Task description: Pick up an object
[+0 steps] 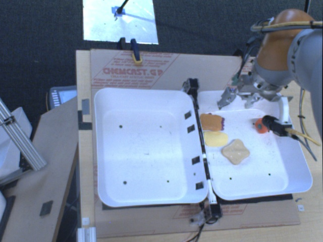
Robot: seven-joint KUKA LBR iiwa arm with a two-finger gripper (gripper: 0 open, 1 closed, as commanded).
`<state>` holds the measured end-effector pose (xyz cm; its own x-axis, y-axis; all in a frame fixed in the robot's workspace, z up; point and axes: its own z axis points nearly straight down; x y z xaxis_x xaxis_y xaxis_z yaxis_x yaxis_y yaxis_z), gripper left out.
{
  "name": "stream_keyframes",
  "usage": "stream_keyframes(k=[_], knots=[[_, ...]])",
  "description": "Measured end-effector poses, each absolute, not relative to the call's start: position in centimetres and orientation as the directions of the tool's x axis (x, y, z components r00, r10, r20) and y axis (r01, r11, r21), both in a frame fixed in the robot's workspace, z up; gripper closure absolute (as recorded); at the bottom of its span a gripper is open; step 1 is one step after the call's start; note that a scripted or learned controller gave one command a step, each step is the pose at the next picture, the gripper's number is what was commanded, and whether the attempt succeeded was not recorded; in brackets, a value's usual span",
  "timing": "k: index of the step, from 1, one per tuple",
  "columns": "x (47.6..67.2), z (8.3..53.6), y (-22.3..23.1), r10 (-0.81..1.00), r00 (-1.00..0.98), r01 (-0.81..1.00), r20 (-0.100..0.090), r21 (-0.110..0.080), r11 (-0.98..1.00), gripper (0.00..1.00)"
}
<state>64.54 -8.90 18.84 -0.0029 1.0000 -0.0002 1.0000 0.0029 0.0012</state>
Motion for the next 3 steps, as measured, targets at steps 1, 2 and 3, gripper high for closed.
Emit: stream_keyframes(k=[1,2,3], knots=[[59.0,18.4,-2.2,1.0,-0.009,1.0,0.003,-0.003,0.009,0.0],[59.4,19.6,-2.7,1.0,-0.004,1.0,0.0,0.004,0.004,1.0],[59.1,32.4,1.8,1.0,-0.01,1.0,0.003,0.016,0.01,1.0]])
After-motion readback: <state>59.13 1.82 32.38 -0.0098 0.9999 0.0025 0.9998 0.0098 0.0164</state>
